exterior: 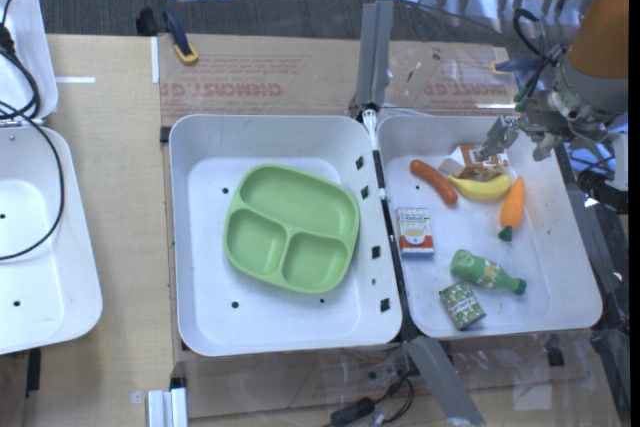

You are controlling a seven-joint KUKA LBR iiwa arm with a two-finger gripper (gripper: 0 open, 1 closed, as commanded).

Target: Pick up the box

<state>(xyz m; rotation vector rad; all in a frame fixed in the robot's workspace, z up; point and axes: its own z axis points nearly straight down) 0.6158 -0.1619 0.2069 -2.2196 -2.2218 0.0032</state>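
Box point(415, 230) lying free in right bin point(575, 245), pincer point(520, 137) spread open, gripping nothing

2 white bins point(190, 215). Light green plate point(292, 228) in 1. Other, from 12 o'clock: yellow banana point(482, 186), red sausage point(434, 182), orange carrot point(512, 203), green bottle point(485, 273), green patterned pack point(462, 305), white box point(415, 231) with orange-red print.

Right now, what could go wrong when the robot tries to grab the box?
The gripper hangs above the banana and hot dog, so it might grab one of those instead. The box lies apart, nearer the bin's left wall. A second small green box sits by the green bottle, so it might pick the wrong one.
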